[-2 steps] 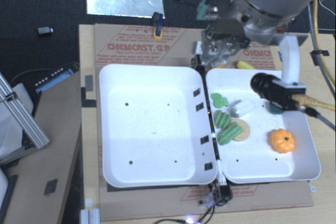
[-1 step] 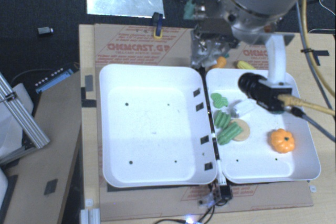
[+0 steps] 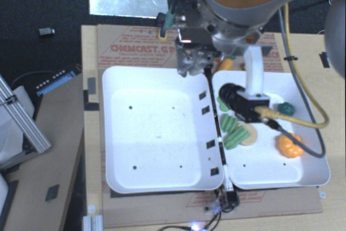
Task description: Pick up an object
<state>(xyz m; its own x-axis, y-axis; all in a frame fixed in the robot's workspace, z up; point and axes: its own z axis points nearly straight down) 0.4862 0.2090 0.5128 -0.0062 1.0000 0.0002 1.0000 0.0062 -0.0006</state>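
1. Your nearest candidate, the orange lumpy toy (image 3: 290, 146), lies in the right-hand shallow white bin (image 3: 270, 177). It is probably light and stiff, so pinch across its middle.
2. Farther back, the gripper (image 3: 195, 68) hangs above the bins' rear rim. Whether it is open or closed, you cannot tell.

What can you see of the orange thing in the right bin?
The orange thing is a small lumpy piece, bright orange, and looks like plastic or rubber. It lies on the floor of the right bin, near its right wall, apart from the green ridged piece.
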